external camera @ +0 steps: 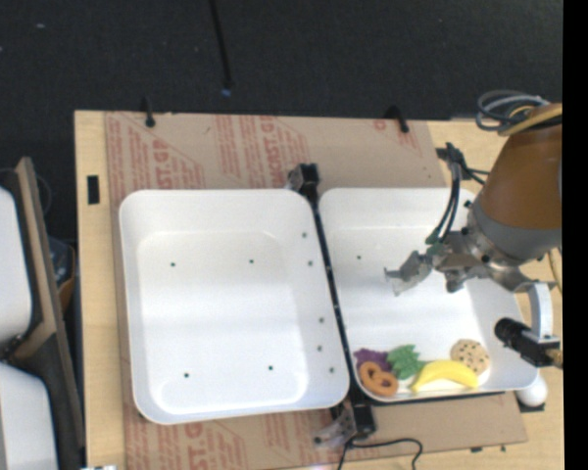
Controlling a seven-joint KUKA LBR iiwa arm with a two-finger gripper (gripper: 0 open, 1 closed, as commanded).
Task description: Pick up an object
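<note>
My gripper [429, 276] hangs over the middle of the right bin [372, 225], its two fingers spread open with nothing between them. Along that bin's front wall lies a row of toy foods: purple grapes [369, 358], an orange pretzel [377, 380], a green leafy piece [406, 360], a yellow banana [444, 375] and a tan cookie with dark chips [469, 356]. The gripper is well behind this row and touches none of the pieces.
The left bin [147, 292] sits beside the right one, the two meeting along a dark seam [325, 282]. Both rest on a cardboard sheet [216, 150] over the bench. The arm's orange band [529, 169] looms over the right bin's far right corner.
</note>
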